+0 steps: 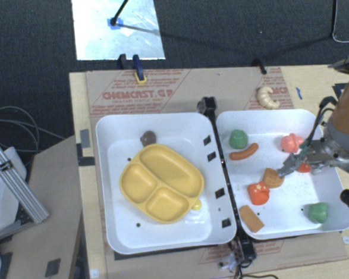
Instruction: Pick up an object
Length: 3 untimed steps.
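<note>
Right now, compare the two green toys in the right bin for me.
The upper green toy sits near the right bin's far left corner, beside the sausage; the lower green toy lies near the front right corner, alone. The upper one looks rounder and a darker green; the lower one looks paler and more irregular. Both are small, green, and untouched by the gripper.

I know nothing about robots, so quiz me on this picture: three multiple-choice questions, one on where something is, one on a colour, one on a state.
1. The yellow divided plate lies in:
A. the left bin
B. the right bin
C. the bare bench

2. The sausage is:
A. blue
B. orange-red
C. white

3. The hand is:
A. over the left bin
B. outside both bins
C. low over the right bin, beside a small brown piece

Answers: 1 A, white walls surround it. 2 B, its colour shows plainly. 3 C, it sits among the toy foods.
</note>
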### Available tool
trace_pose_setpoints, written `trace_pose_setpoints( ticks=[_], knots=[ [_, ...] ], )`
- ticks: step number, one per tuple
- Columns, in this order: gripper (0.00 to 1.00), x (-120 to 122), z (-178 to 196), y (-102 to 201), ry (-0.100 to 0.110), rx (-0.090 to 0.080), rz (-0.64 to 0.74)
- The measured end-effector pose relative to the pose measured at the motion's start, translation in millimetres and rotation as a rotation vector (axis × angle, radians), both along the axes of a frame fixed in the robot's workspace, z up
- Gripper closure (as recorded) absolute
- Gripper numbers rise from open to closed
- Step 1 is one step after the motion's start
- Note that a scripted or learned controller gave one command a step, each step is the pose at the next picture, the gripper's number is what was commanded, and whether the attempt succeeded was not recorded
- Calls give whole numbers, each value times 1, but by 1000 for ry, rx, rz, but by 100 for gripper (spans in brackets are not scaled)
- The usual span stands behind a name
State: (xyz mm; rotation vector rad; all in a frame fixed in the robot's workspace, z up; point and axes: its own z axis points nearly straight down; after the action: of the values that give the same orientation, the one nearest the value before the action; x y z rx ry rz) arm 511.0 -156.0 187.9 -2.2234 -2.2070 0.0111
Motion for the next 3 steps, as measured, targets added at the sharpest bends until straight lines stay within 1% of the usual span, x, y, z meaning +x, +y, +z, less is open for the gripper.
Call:
trace_pose_setpoints(
  ticks=[1,2,3],
  knots=[
    [0,7,-89,31,-25,-5,9],
    [0,-18,-98,34,-32,-4,6],
    [0,18,-103,58,-17,-1,15]
  ],
)
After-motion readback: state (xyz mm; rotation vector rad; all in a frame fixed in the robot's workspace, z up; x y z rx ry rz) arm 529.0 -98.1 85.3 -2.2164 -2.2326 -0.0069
